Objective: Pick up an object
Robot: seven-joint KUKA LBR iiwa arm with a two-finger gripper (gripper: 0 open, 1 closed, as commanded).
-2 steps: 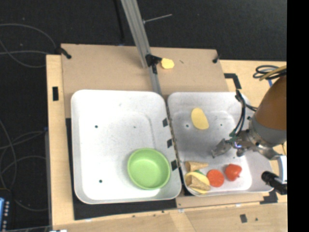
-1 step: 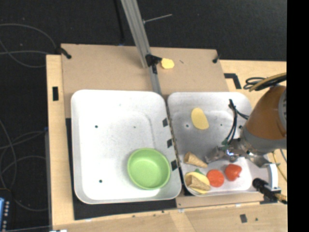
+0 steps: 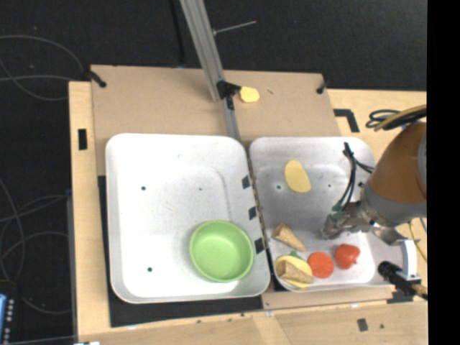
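Starting nearest the camera, the right bin (image 3: 316, 151) holds a taco-like piece (image 3: 294, 269) at its 7 o'clock corner, an orange ball (image 3: 321, 265) beside it, a red piece (image 3: 347, 255) at 5 o'clock and a tan wedge (image 3: 287, 236) above. The left bin (image 3: 144, 164) carries a green bowl (image 3: 221, 250) at 5 o'clock. The gripper (image 3: 338, 223) sits low at 3 o'clock, just above the red piece; finger state cannot be told. A yellow piece (image 3: 297, 176) lies at 12 o'clock. Risk: descending here, the fingers may nudge the red piece aside or close on nothing.
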